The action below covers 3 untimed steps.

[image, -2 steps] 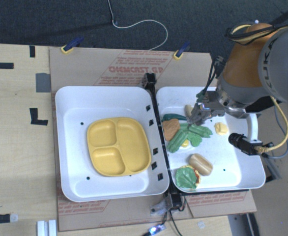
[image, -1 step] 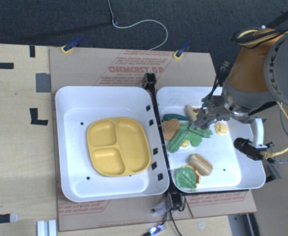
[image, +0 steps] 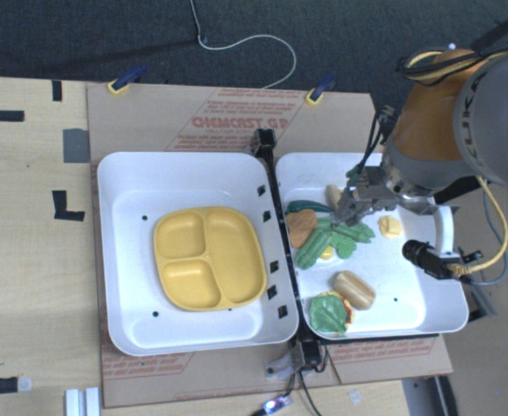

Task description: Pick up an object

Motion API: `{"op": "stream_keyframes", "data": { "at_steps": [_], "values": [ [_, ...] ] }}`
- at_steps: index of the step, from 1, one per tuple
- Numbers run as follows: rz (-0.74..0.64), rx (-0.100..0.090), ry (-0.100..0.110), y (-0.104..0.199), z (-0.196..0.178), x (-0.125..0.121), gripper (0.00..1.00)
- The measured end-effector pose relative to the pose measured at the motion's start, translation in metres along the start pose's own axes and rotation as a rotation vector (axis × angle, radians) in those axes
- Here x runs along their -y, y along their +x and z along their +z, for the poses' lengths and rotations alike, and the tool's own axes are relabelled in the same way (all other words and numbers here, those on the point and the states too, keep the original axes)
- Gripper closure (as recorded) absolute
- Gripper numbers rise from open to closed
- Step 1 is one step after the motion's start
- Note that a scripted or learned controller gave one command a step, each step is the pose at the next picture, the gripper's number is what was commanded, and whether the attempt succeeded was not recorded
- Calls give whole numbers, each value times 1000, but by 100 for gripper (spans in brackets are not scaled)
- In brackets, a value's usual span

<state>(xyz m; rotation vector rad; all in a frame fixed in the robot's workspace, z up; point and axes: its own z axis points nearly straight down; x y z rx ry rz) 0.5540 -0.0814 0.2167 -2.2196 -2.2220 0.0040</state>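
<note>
While the gripper hangs over the green leaf in the right bin, seemingly at the approach step, its grip cannot be told, so next comes a clean descent

Light wooden bench with black tape marks. On it: flat brown cardboard sheet with red print, held at its far edge by two blue-and-yellow clamps; on the sheet, two shallow white plastic bins side by side, touching.
</note>
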Motion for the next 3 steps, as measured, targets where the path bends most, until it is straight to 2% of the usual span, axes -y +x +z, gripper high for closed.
{"op": "stream_keyframes", "data": {
  "at_steps": [1,2,3],
  "values": [
    [2,1,-1,-9,3,-3,100],
    [0,-1,-2,-13,-16,-3,100],
    [0,0,-1,-10,-8,-12,100]
  ]
}}
